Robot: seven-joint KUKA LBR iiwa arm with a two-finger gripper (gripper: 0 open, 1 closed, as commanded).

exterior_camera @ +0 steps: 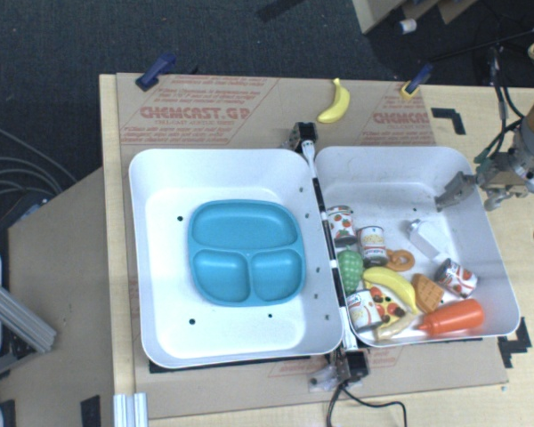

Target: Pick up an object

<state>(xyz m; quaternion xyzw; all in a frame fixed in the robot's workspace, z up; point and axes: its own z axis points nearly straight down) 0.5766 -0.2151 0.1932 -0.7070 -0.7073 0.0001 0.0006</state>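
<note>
Cardboard-topped bench on dark carpet, two white bins, pincer spread open, holding nothing.

Blue tray, white bins, yellow banana, orange carrot.

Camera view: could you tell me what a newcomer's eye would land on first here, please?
Probably the blue divided plate, alone in the left bin. Next, the heap of toy food in the right bin's near corner, with an orange carrot and a yellow banana. A second banana lies on the board behind the bins, and the gripper hangs at the right bin's far right edge.
</note>
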